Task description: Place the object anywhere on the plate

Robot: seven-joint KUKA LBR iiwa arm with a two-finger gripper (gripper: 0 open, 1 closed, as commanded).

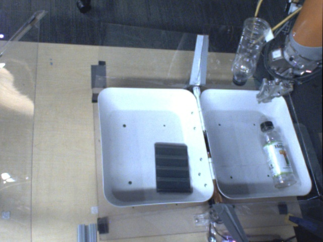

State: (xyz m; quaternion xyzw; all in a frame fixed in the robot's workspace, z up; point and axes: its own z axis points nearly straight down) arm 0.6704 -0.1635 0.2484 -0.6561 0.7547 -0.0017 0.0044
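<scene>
Clear plastic bottle (276, 157) with a black cap lies flat in the right bin (237, 135), near that bin's right wall; cap toward the back edge, base toward the front, so its long axis runs back-to-front with a slight slant; label faces up.

Tool (273, 89) hangs over the right bin's back-right corner, above the rim; can't tell whether it is open or closed, too blurred and small; nothing visible in its grip.

Key relation: bottle sits forward of the tool, toward the front of the view, nearly straight along its own axis; tool is nearer the cap end; I'd expect a short move forward and down, with the grip taken across the bottle's narrow width rather than along its length.

Dark ribbed plate (172, 167) lies in the left bin (126, 110), front-centre, well apart from the bottle and across the divider.

A second clear bottle (247, 49) stands upright on the tabletop (55, 135) behind the right bin; not in play, I think.
</scene>
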